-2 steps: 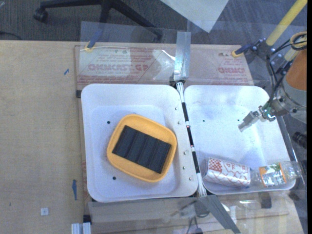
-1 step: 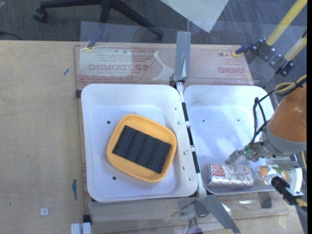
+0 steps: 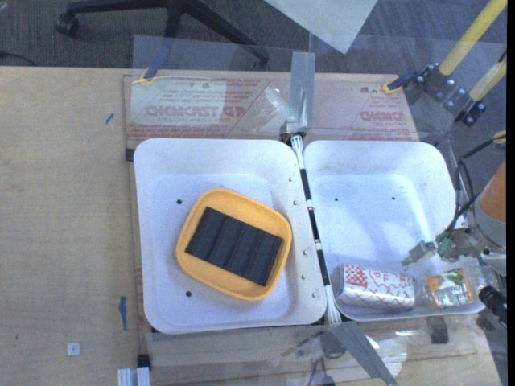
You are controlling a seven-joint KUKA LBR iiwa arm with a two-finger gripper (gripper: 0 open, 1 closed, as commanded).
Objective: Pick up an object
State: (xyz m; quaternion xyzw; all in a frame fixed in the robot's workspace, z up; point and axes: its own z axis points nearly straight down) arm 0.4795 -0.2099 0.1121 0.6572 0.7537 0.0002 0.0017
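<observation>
Pale wooden worktop point(image 3: 56, 215) fills my view from above, carrying two shallow white bins side by side. Beyond its far edge I see dark grey carpet, the black base of an office chair point(image 3: 173, 6) and a pale sheet point(image 3: 330, 2) lying on the floor. A flat cardboard panel point(image 3: 201, 111) lies under the bins' far side; its red print is too faint for me to read with confidence. A clear plastic sheet overlies it, fixed with a strip of blue tape point(image 3: 153, 67). Two yellow rods point(image 3: 483, 22) cross the upper right corner.

Left bin point(image 3: 161, 167): a yellow tray point(image 3: 233, 244) lies tilted near the centre, holding a dark ribbed insert. Right bin point(image 3: 378, 175): a silvery packet with a red-and-white pattern point(image 3: 374, 286) lies against the near wall, and just beside it, toward the near right corner, a small packet with orange and green print point(image 3: 451, 289); its lettering is too small for me to read.

The arm point(image 3: 495, 207) enters at the right edge, its orange band just showing. The pincer point(image 3: 438, 248) hangs low over the right bin's near right part, above the small packet. I cannot tell how wide it stands, and I see nothing held in it.
</observation>
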